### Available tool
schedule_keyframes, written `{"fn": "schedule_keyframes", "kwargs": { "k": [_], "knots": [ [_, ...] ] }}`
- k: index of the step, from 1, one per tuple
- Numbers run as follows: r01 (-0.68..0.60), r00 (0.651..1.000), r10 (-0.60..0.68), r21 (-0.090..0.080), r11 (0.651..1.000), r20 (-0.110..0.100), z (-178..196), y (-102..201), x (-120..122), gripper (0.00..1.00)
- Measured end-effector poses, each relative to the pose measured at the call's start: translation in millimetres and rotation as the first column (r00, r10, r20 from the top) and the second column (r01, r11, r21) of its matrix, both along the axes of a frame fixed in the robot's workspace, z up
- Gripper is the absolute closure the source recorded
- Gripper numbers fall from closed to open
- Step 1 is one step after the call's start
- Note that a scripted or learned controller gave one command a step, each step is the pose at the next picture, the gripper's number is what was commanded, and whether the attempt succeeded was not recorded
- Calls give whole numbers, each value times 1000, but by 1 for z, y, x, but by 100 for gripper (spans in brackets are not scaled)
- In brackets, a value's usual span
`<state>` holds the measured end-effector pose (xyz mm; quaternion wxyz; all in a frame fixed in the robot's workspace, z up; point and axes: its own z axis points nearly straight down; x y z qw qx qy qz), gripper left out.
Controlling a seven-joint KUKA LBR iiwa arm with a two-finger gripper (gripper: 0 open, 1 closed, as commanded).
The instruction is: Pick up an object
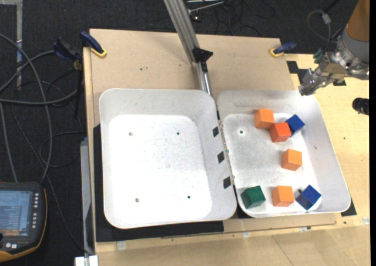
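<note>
While arm is cut off at right edge, gripper (pixel 308 87) above right bin (pixel 329 159) corner; finger state indiscernible, nothing visibly held.

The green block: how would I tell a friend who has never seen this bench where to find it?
Look at the right-hand white bin, the one that holds all the blocks. Go to its near edge, where three blocks sit in a row. The green block is leftmost, beside an orange block, and is the only green one.

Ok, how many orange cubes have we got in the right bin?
3: one orange cube at the top of the cluster, one mid-bin, one near the front between the green and blue cubes.
</note>
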<state>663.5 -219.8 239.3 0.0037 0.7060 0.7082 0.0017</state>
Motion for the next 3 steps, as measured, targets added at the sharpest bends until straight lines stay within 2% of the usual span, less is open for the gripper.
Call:
{"fn": "schedule_keyframes", "kwargs": {
  "k": [1, 2, 3],
  "knots": [
    [0, 1000, 0, 0, 1000, -1, 33, 0, 1, 100],
    [-4, 1000, 4, 2, 1000, -7, 38, 56, 4, 100],
    [-4, 1000, 4, 5, 1000, -10, 21, 107, 1, 100]
  ]
}}
